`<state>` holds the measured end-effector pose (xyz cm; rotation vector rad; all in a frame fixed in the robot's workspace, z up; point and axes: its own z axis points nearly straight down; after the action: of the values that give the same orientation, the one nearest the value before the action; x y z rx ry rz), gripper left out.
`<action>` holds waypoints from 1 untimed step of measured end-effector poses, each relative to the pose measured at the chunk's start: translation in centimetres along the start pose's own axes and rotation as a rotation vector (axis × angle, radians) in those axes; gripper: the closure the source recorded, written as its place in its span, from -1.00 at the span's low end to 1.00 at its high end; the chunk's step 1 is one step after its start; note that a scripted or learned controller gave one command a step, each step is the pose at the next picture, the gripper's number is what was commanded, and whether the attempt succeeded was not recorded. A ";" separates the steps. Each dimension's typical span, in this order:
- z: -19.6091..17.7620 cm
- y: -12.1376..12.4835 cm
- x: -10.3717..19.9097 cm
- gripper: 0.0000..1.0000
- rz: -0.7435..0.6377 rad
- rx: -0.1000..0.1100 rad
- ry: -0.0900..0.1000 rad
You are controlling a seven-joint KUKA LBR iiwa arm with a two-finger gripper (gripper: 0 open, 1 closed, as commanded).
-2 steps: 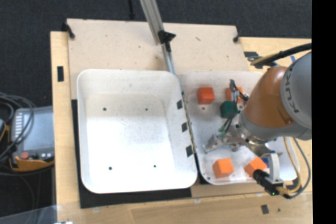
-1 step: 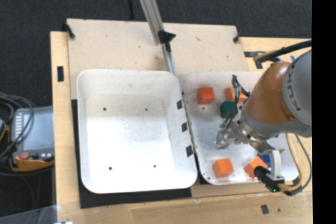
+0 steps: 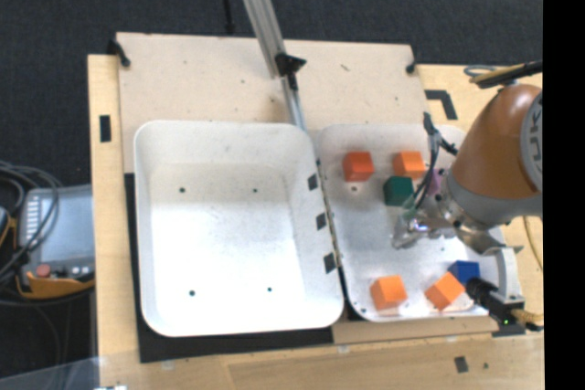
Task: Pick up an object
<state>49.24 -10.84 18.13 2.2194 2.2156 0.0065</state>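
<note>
The right bin (image 3: 361, 224) holds several blocks. Two orange blocks (image 3: 358, 165) (image 3: 409, 163) lie near its far side, with a dark green block (image 3: 398, 191) just in front of them. Two more orange blocks (image 3: 388, 291) (image 3: 445, 290) sit near its front edge, and a blue block (image 3: 464, 270) lies at the front right. My gripper (image 3: 409, 231) reaches down over the middle of this bin, below the green block. Nothing shows between its tips.
The left bin (image 3: 228, 224) stands beside the right one, separated by a rim with black clips. A slanted metal rail (image 3: 260, 9) rises from the back of the bench. Cables and a small device lie off the bench at the left.
</note>
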 end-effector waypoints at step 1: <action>-5.0 0.3 -0.1 1.00 -0.006 -0.001 0.000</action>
<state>49.47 -10.92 23.11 2.2128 2.2214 0.0073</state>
